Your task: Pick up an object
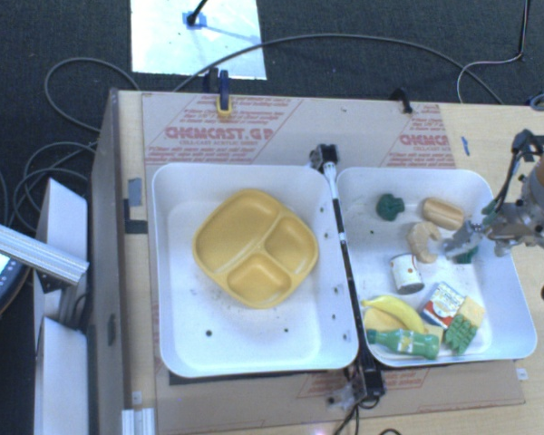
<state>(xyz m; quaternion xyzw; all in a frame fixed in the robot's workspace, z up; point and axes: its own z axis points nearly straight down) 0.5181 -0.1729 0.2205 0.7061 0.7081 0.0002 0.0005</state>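
The gripper [460, 243] is down inside the right bin [506, 290], reaching in from the right edge, its metal fingers low near the bin floor. Whether they are spread or closed, I cannot tell; they blur together at this angle. A small dark green thing [467, 256] sits right at the tips, too hidden to name. Just left of the tips lies a pale beige lump [424, 240], close to them but whether touching is unclear. Above that, a bread roll [443, 213], and further left a dark green broccoli piece [390, 207]. Below the lump, a small can [405, 274] leans on its side. Toward the near edge, a red and white packet [443, 304], a yellow block [470, 312] with a green piece [460, 333] beside it, a banana [394, 313], and a green bottle [403, 342] lying flat. Across the divider, the left bin [186, 333] carries a yellow sectioned plate [256, 246], well apart from the arm.
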